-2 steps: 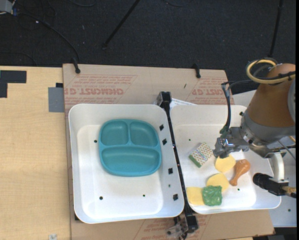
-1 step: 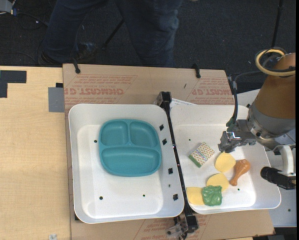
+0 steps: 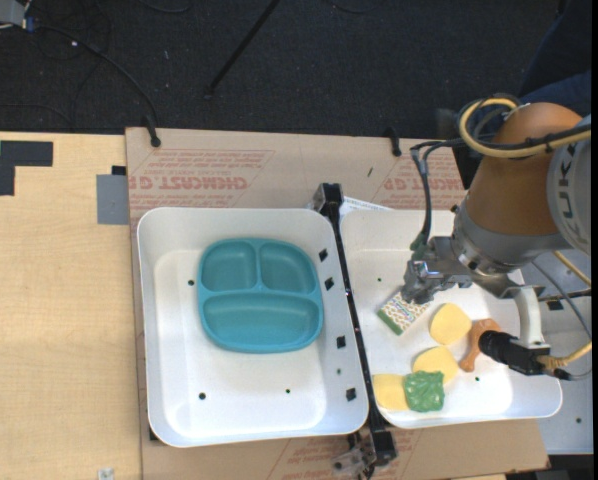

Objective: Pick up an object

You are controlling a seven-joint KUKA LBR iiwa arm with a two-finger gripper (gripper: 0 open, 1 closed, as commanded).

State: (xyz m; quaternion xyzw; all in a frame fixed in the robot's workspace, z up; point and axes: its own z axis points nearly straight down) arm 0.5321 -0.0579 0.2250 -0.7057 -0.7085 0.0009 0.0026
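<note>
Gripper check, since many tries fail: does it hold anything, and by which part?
Cannot be told: the gripper sits just above the patterned packet, fingers unclear.

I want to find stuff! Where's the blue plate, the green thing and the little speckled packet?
blue plate (image 3: 260,296), camera view, on the bottom of its big compartment.
green thing (image 3: 425,391), camera view, on the middle of its bumpy top.
speckled packet (image 3: 403,314), camera view, on the middle of its flat face.

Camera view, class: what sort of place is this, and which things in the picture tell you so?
Probably a robotics lab bench set up for grasping trials. A grey-and-orange arm reaches over two white bins; one holds a teal divided plate, the other small toy-like objects. Cables trail behind.
</note>
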